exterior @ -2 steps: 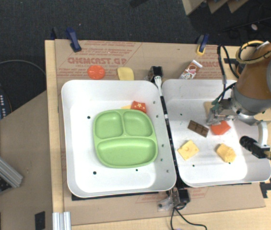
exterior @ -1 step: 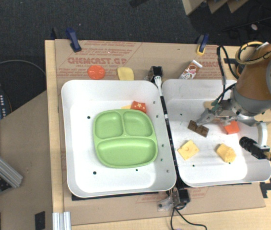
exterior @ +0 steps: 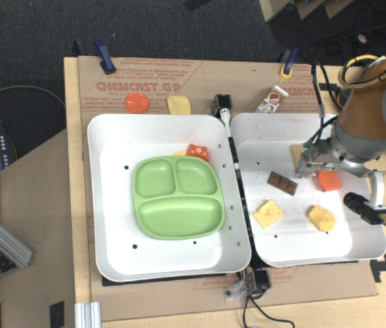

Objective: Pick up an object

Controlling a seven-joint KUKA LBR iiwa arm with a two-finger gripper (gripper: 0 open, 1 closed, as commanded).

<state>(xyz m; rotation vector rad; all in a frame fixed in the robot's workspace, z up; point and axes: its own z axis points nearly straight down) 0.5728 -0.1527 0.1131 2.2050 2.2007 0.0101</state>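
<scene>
A grey-and-orange arm's gripper (exterior: 313, 161) hung low over the right bin (exterior: 261, 125), just beside the orange block (exterior: 328, 180) at that bin's right side; whether its jaws stood apart or together could not be told from above. The brown chocolate-like bar (exterior: 282, 182) lay near the bin's middle, with a yellow cheese wedge (exterior: 268, 213) and a yellow lump (exterior: 322, 218) toward the bin's front edge. With block and bar both near the gripper, a descent risked nudging one aside or closing on nothing. Beyond the bin's far rim, the cardboard underlay (exterior: 179, 80) read "CHEMCAST GP" in red; a small wrapper (exterior: 272, 100) there carried print too small to read.
</scene>
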